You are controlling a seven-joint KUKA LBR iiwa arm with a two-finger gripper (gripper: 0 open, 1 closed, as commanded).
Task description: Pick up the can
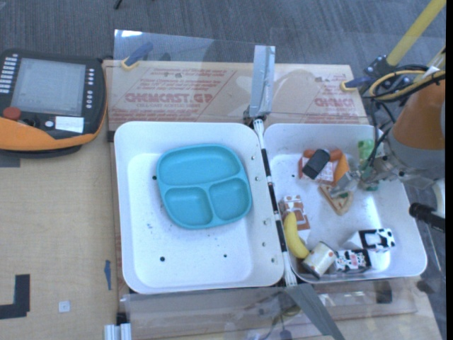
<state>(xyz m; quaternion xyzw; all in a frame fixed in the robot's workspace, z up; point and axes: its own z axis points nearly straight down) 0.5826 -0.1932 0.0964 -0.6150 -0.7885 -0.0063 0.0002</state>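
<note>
The can (320, 258) is a short cream-coloured cylinder lying on its side at the front of the right bin (414, 264), between a banana (295, 235) and a cow-patterned carton (352, 260). My gripper (367, 178) hangs low over the back right part of that bin, beside a toy pizza slice (340, 199) and well behind the can. The grey arm with its orange band (419, 119) reaches in from the right above it.
The left bin (134, 190) holds a blue divided plate (204, 185). The right bin also contains a brown box (294, 212), a red and black item (318, 163), a green item (364, 149) and a second cow-patterned piece (379, 239). A teach pendant (49, 101) lies at the far left.
</note>
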